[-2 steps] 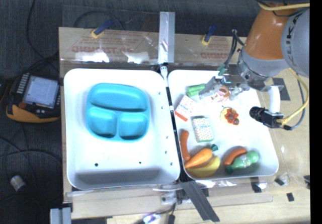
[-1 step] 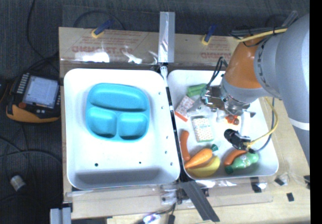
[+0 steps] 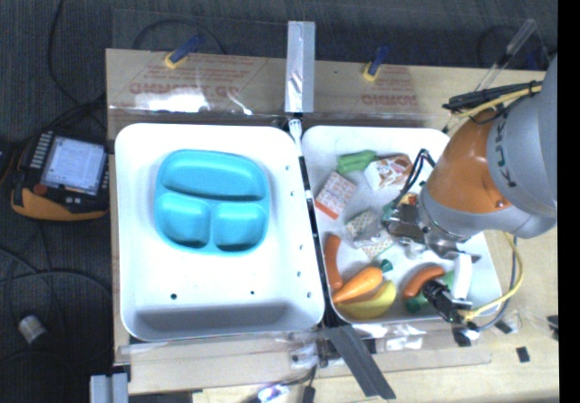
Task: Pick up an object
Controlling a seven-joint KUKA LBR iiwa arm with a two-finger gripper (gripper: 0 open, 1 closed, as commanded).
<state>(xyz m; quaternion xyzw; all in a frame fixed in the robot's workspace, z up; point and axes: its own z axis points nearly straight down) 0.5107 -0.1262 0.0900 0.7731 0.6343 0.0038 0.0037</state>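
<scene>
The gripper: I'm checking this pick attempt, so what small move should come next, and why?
Probably a short descent. The gripper sits low over the right bin, above the toy food pile by the carrot and banana, and no object can be seen held in it.

The wooden bench (image 3: 517, 338) carries two white bins side by side: the left bin (image 3: 136, 302) and the right bin (image 3: 313, 143).
</scene>
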